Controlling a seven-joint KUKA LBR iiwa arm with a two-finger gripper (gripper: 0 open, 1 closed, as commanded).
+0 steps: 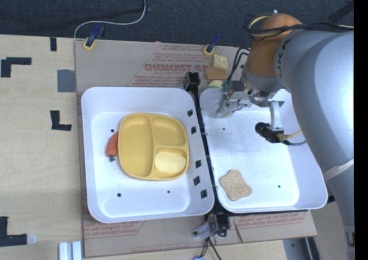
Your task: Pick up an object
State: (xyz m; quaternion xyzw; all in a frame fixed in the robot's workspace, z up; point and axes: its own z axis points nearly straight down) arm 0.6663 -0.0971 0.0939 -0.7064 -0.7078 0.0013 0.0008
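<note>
Jaws (pixel 225 107): low over upper left corner of right bin (pixel 299 187), spread or pressed together not discernible, nothing seen between | tan biscuit-like piece (pixel 235 184): lower middle of frame, on right bin floor, well apart from jaws | yellow divided plate (pixel 153 145): centre of left bin (pixel 98 195), orange item (pixel 111 145) touching its left rim

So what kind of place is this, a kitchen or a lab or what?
Most likely a robotics lab bench, not a kitchen: two white bins clamped to a cardboard sheet, a grey robot arm reaching over them, and toy-like items such as a yellow divided plate.
</note>
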